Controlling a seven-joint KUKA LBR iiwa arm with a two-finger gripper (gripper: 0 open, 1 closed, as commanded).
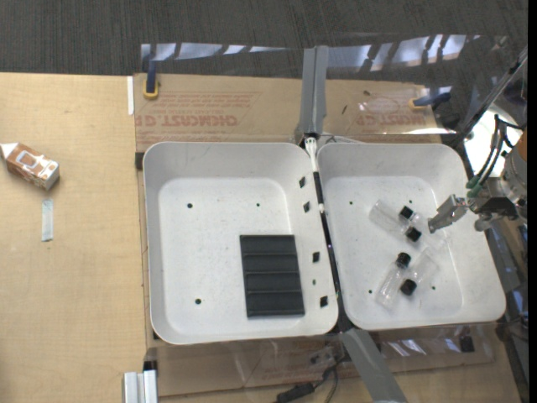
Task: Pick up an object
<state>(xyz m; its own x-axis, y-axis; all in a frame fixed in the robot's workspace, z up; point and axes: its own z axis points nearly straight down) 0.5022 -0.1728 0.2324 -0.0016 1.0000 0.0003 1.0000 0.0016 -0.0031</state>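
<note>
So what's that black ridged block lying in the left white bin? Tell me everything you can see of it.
The black ridged block is a flat rectangle, matte and dark, likely plastic or rubber. Faint cross lines split its top into about four bands. It lies flat on the floor of the left white bin, right of centre and towards the near edge, its long side running front to back. Nothing touches it but the bin floor.

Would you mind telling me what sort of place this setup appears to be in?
Most likely a robotics lab's grasping test bench: two white bins, the left bin and the right bin, sit on cardboard, and an end effector reaches over small clear bottles.
</note>
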